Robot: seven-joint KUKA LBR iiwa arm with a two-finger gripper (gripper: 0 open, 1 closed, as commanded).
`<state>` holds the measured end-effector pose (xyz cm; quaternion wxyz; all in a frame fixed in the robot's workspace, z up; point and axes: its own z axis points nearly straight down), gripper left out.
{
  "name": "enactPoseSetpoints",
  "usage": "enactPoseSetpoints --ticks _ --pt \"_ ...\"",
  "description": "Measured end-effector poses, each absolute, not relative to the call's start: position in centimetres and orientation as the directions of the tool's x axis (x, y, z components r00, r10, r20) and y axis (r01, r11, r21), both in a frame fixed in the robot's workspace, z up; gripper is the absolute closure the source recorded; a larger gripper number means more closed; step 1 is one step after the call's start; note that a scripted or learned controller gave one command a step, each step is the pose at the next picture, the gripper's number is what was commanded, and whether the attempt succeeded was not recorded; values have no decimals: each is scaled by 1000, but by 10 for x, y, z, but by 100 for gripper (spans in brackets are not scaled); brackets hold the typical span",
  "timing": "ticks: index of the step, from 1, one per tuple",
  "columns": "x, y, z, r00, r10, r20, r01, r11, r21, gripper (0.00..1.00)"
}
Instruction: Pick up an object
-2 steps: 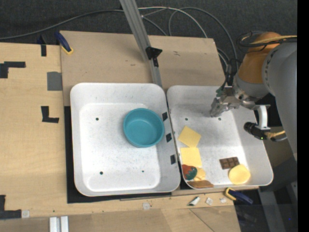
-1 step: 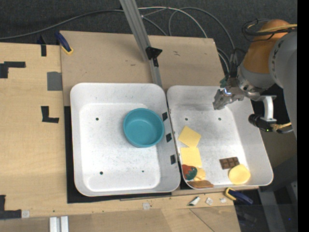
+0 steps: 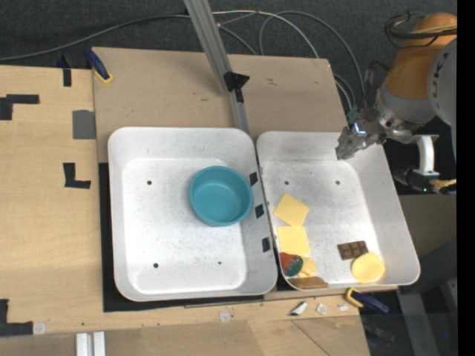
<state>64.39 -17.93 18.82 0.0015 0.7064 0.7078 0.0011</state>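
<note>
My gripper (image 3: 347,147) hangs over the far right corner of the right bin (image 3: 326,180), well away from every object. Its fingertips look bare. In the right bin's near half lie two yellow slices, one (image 3: 292,210) above the other (image 3: 293,239), a red and green piece (image 3: 292,263), a brown chocolate piece (image 3: 352,250), a round yellow object (image 3: 367,268) and a tan piece (image 3: 310,281) at the near wall. A teal bowl (image 3: 220,195) stands upright in the left bin (image 3: 141,221).
A grey metal pole (image 3: 211,47) slants across the bench behind the bins. Cables (image 3: 297,28) run along the dark floor at the back. Small clips (image 3: 365,300) lie on the bench by the right bin's near edge.
</note>
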Motion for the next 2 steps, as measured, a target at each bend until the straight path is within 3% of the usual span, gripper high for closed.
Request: enactPoseSetpoints --ticks 1,2 --pt "645 -179 226 -1 1000 -1 1000 1 3 100" --pt "641 -122 236 -7 1000 2 1000 7 0 100"
